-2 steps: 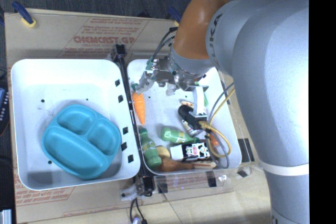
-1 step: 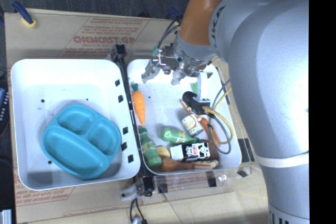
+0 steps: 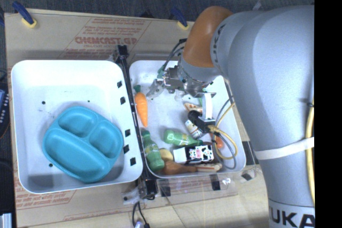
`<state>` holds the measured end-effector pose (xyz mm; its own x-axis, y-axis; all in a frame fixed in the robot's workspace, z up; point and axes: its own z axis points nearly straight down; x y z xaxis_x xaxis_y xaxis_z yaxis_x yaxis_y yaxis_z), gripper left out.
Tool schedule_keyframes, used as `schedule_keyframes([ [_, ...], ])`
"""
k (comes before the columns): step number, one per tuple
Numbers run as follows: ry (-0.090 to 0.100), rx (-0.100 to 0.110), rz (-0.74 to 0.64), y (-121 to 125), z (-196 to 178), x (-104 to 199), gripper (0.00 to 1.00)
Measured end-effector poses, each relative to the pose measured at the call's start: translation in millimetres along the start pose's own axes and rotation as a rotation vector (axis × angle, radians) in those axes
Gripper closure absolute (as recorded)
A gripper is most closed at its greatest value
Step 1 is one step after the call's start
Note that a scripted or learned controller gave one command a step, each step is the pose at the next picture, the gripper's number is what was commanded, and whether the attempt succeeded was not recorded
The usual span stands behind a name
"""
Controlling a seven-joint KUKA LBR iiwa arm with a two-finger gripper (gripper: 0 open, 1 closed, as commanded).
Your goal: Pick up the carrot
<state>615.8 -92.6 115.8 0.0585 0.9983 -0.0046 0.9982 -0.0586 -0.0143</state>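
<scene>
"When I checked the feed, where was the carrot (image 3: pixel 141 108) lying?"

"It lay in the right bin (image 3: pixel 233 139), tight along that bin's left wall, just beside the divider between the two bins. Its long axis ran nearly top to bottom in my view, the fat end towards the far side and the tip pointing at the near side."

"And the claw (image 3: pixel 172 83)?"

"I saw it hanging over the far part of the same bin, under the orange band (image 3: pixel 204 34) of the arm. The carrot sat to the claw's left on my screen and a little nearer the near edge, close by but apart from it. I could not tell whether the claw was spread or clenched; the metal parts there were too tangled for me to read. Nothing that I could see sat in it."

"So what did the next move turn on?"

"I judged it a short shift towards the divider and down, with the wrist turned so the grip would cross the carrot's width, not its length. The wall worried me: it left little room on that side. The green bottle (image 3: pixel 176 138) lay well clear, nearer the front."
</scene>
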Motion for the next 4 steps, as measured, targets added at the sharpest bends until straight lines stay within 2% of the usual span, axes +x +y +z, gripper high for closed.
schedule_keyframes([
  [1, 0.004, -0.008, 0.224, 30.0, 23.8, -8.5, 0.0],
  [2, 0.008, -0.008, 0.56, 32.2, 23.1, 2.1, 0.0],
  [3, 0.014, -0.01, 0.561, -68.6, -79.5, 42.3, 0.0],
  [4, 0.008, -0.004, 0.654, 1.1, -76.0, 49.0, 0.0],
])
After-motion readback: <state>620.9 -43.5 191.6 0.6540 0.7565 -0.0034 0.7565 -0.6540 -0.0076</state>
